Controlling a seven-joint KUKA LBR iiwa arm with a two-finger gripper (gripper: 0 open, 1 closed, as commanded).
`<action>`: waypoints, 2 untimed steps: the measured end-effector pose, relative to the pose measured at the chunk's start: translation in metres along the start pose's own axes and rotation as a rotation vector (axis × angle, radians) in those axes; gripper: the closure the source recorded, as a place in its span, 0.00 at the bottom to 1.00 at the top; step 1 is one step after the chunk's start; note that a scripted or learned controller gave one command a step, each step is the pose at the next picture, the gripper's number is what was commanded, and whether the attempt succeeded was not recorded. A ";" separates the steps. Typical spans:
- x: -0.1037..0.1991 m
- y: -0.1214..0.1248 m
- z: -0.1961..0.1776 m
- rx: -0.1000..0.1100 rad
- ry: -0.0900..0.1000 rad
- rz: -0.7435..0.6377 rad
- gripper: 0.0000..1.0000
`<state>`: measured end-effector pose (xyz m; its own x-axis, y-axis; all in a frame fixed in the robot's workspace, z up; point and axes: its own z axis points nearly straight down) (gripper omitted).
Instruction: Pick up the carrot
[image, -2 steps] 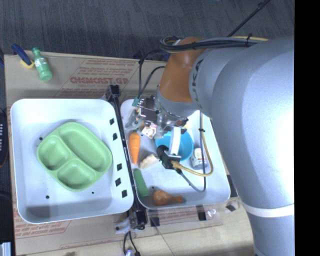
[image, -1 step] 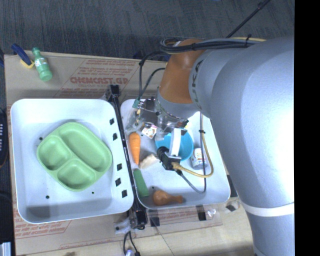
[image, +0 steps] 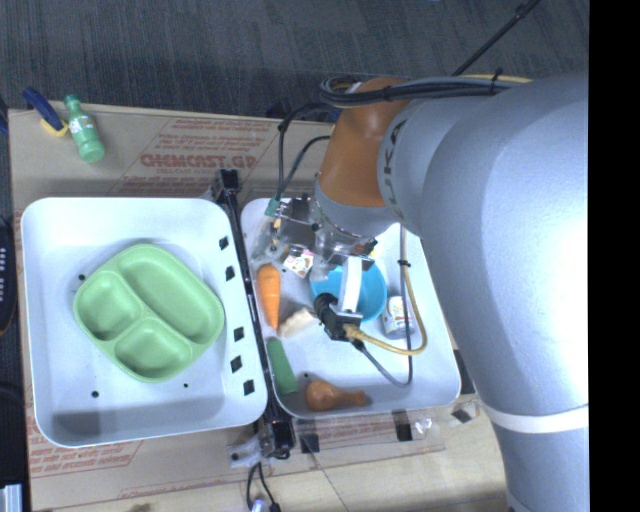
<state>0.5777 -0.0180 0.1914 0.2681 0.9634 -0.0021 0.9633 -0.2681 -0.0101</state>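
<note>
you're at the approach step: the gripper (image: 300, 250) hangs low in the right bin (image: 440, 345), just beside the top end of the carrot (image: 268, 295), which lies along that bin's left wall, above a green vegetable (image: 281, 367). next you likely need to centre over the carrot and descend. i cannot tell the hand's state; nothing shows in its grasp.

The arm (image: 470, 200) covers much of the right bin (image: 440, 385) and runs off the frame's top and bottom. A blue bowl (image: 368, 290) sits half hidden beneath the wrist. The small can (image: 397, 317) has an unreadable label.
</note>
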 end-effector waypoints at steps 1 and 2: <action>0.000 0.000 0.000 0.000 0.000 0.000 0.00; 0.000 0.000 0.000 0.000 0.000 0.000 0.00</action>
<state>0.5777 -0.0180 0.1914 0.2682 0.9634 -0.0021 0.9633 -0.2682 -0.0102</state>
